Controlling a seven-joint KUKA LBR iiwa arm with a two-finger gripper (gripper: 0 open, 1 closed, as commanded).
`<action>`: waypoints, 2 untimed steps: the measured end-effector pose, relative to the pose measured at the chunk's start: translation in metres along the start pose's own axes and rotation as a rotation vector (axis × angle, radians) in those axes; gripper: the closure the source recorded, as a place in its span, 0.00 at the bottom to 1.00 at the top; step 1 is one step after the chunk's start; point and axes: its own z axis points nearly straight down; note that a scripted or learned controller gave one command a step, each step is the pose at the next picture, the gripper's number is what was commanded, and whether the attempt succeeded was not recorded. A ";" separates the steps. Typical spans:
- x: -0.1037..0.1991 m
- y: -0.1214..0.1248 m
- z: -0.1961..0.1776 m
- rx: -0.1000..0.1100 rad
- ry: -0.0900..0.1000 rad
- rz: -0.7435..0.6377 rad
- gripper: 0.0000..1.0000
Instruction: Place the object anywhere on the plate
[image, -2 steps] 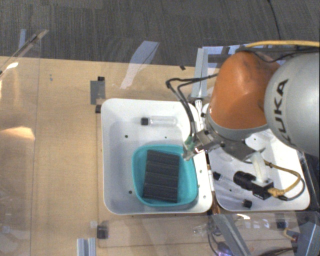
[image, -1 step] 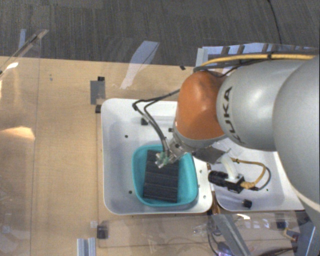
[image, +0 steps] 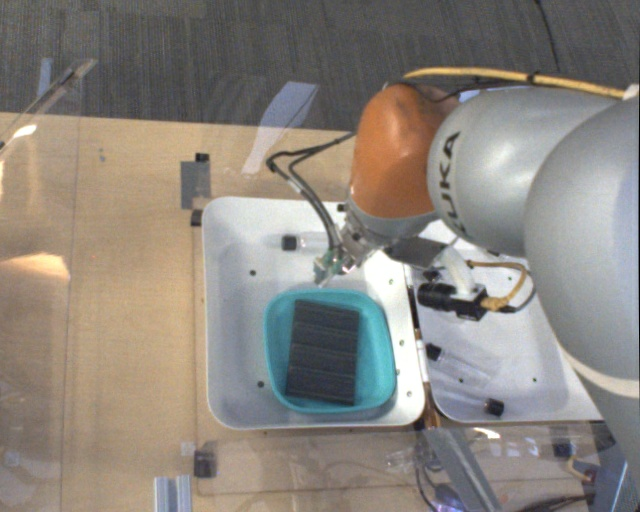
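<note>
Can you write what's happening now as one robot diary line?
dark ridged block lying on teal plate | plate in left white bin | gripper above plate's far rim

A pale wooden bench with glare patches meets dark grey ribbed carpet behind it.

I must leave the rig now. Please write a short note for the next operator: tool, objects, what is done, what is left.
Tool: above the far rim of the teal plate in the left bin; whether open or shut cannot be seen.
Dark ribbed block: lying flat on the plate, apart from the tool.
Done: placing looks complete.
Left: withdraw the arm and confirm.
</note>
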 end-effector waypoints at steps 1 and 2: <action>-0.079 0.031 -0.095 -0.003 -0.005 -0.189 1.00; 0.049 0.031 -0.009 0.002 0.003 -0.268 1.00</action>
